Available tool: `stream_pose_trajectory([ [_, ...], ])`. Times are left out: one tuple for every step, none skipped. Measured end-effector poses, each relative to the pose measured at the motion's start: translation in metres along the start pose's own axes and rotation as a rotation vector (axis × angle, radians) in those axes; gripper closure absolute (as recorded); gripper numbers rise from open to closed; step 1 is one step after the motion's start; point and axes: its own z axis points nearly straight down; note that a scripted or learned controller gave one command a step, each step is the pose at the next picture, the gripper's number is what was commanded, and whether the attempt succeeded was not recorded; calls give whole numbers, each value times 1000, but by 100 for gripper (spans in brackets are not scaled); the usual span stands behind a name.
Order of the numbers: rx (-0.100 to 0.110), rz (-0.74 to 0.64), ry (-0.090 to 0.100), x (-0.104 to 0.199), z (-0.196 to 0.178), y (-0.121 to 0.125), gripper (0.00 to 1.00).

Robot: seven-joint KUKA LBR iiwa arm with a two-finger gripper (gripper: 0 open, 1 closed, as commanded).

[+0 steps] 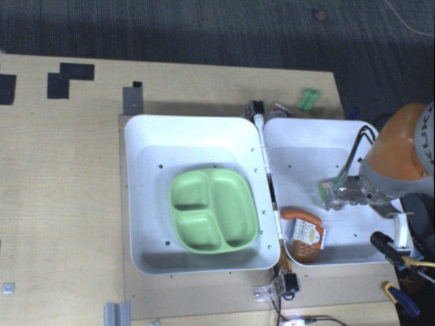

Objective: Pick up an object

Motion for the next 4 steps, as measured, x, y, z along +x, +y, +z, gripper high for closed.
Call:
stream_pose_trajectory([
  [9, 1, 0, -64, -33, 15, 100],
  [9, 0, 2, -62, -33, 15, 0],
  [9, -3, 4, -61, 6, -23, 0],
  [6, -3, 2, -61, -4, -22, 100],
])
